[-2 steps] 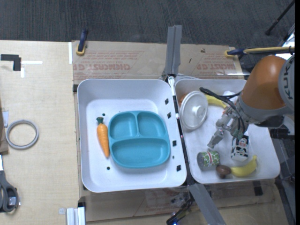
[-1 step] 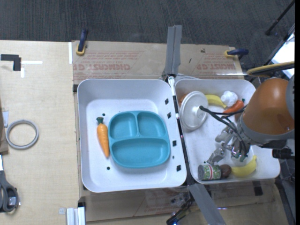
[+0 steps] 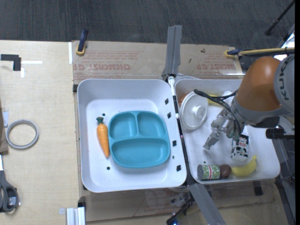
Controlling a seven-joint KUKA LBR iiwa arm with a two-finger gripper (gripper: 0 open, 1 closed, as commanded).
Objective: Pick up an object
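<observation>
where the arm (image 3: 262,86) overhangs, the right bin's (image 3: 262,175) far corner is hidden.

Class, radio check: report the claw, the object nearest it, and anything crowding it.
Claw open, holding nothing, low in right bin. Cow-print carton beside it, untouched. Jar, banana, silver bowl close around.

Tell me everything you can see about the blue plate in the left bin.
The blue plate is a rounded-rectangle tray that looks like plastic, split into three compartments: two small ones at the far side, one long one at the near side. It lies flat, right way up, with nothing in its compartments, in the middle of the left bin. A carrot lies alongside its left edge.
</observation>
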